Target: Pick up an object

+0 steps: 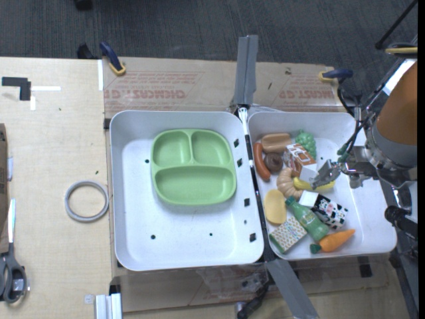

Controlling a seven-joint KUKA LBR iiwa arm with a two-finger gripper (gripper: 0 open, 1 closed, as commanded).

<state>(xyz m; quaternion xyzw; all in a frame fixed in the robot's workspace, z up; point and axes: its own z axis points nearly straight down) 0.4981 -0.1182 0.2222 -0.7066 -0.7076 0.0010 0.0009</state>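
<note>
Nearest the camera, grey tape point(292, 298) runs off the near edge of the table point(53, 138) below the seam between the two bins. Largest first after that: table is pale wood, with a brown cardboard sheet point(172, 88) under the far side of the bins. Left bin point(133, 238) holds a green divided plate point(194, 167), lying flat toward its far half. Right bin point(368, 241) holds a heap of toy food, crowded against its left wall: a hot dog point(261, 161) and brown sausage point(275, 140) far left, a green leafy piece point(306, 140) beside them, a yellow pear-like piece point(275, 206), a green bottle point(307, 218), a patterned cracker block point(287, 235), an orange carrot point(335, 240) at the near side, and a black-and-white cow-print carton point(330, 211).

Arm point(398, 121) enters from the right, over the right bin. End effector point(325, 175) sits low over the heap, just above a yellow banana point(307, 185); cannot tell whether its fingers are spread or pinching anything.

On the table left of the bins: a grey tape ring point(86, 200), scissors point(13, 271) at the near left edge.
</note>
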